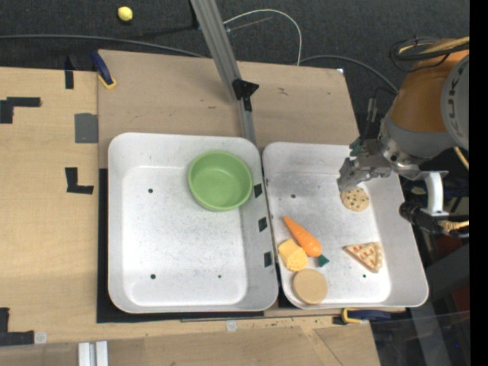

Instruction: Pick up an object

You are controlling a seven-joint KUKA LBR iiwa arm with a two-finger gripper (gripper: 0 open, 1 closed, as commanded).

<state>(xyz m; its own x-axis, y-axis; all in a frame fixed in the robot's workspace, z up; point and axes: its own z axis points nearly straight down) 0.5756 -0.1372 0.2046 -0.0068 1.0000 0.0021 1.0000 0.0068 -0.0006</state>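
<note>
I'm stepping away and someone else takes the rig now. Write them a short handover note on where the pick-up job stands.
Claw: low in the right bin, just above the round cookie; whether it is open or shut cannot be told, and nothing is seen held.
Right bin also holds the carrot, yellow cracker, tan disc and pizza slice.
Left bin holds the green bowl.
Done: arm positioned over the cookie.
Left: grasp and lift an object; none is off the bin floor yet.
</note>
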